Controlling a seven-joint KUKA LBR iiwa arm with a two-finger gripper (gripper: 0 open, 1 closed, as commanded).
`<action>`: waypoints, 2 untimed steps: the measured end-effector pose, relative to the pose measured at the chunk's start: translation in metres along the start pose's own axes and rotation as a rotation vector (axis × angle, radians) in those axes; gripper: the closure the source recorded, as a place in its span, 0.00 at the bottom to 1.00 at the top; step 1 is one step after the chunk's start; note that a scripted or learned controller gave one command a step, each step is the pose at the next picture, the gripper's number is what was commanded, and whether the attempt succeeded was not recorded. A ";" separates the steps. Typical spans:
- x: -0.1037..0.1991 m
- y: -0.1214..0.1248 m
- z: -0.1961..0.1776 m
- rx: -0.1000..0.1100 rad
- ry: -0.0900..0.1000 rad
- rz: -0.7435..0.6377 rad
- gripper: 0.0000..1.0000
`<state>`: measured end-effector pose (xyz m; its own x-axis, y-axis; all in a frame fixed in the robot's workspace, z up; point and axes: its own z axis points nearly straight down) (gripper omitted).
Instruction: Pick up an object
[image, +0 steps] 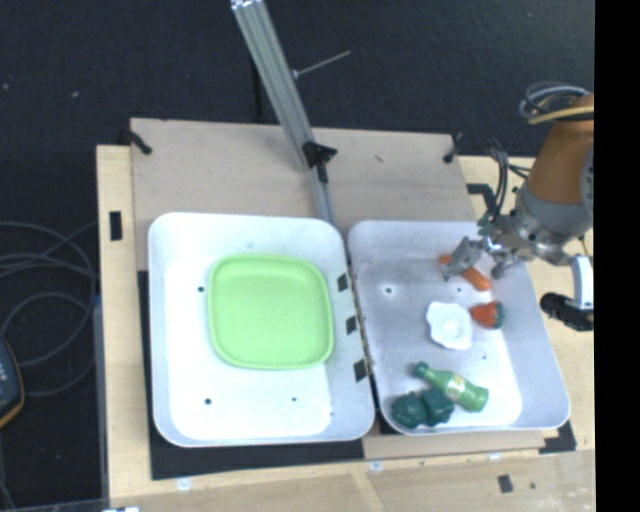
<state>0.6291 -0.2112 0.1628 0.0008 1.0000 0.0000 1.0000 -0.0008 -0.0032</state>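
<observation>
At the right of the frame the claw (483, 258) hangs low over the right bin (400, 250), its fingers apart on either side of a small orange toy (476, 277) lying there, likely so it can close on it.

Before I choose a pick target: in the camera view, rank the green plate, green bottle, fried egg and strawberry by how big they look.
1. Green plate, by far the largest.
2. Green bottle.
3. Fried egg; the bottle is longer but slimmer, so these two are close.
4. Strawberry, smallest.
</observation>
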 end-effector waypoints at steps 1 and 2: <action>0.007 0.004 0.058 0.000 0.000 -0.001 0.00; 0.006 0.005 0.044 -0.006 -0.001 -0.001 1.00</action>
<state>0.6342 -0.2051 0.1189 -0.0001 1.0000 -0.0010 1.0000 0.0001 0.0026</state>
